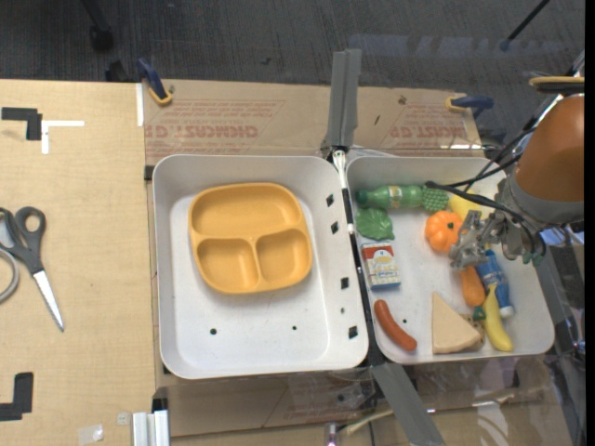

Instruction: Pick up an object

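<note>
The right bin [532,347] holds several toy foods. Along its back lie a green bottle [394,195] and a green leafy piece [375,223]. An orange round fruit [442,231] sits near the middle. Toward the front are a small red and white carton [381,268], a red sausage [395,327], a tan wedge [454,327] and a yellow banana [496,325]. My gripper [472,244] hangs low on the bin's right side, just right of the orange fruit. It sits above an orange carrot [472,288] and a blue bottle [496,282].
The left bin [177,342] carries a yellow divided plate [251,237]. Scissors [33,260] lie on the wooden bench at far left. Blue clamps [154,80] pin the cardboard behind the bins. The arm's orange band [556,151] looms over the right bin's far corner.
</note>
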You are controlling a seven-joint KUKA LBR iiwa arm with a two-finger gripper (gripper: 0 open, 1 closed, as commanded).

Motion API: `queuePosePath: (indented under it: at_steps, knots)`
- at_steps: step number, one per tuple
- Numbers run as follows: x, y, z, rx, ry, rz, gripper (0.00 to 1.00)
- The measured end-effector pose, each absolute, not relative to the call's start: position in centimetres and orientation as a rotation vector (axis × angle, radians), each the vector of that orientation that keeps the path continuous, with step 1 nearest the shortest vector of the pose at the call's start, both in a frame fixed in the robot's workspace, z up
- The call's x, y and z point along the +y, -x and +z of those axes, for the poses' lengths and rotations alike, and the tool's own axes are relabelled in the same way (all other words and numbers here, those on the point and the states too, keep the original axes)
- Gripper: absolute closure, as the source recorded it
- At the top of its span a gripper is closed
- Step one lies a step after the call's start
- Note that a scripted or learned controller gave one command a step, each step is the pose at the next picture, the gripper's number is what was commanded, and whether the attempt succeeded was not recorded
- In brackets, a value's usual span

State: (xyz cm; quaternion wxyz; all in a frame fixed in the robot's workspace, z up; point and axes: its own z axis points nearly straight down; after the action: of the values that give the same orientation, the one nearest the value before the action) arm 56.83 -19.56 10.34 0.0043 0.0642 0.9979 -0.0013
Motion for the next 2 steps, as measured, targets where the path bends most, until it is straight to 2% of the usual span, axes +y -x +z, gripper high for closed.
queuePosePath:
  at_steps: [1, 2]
  knots:
    - [-14.57, -50.10, 9.30, 3.112, -0.408, 0.000, 1.00]
    - [-14.58, -50.06, 9.23, 3.113, -0.410, 0.000, 0.00]
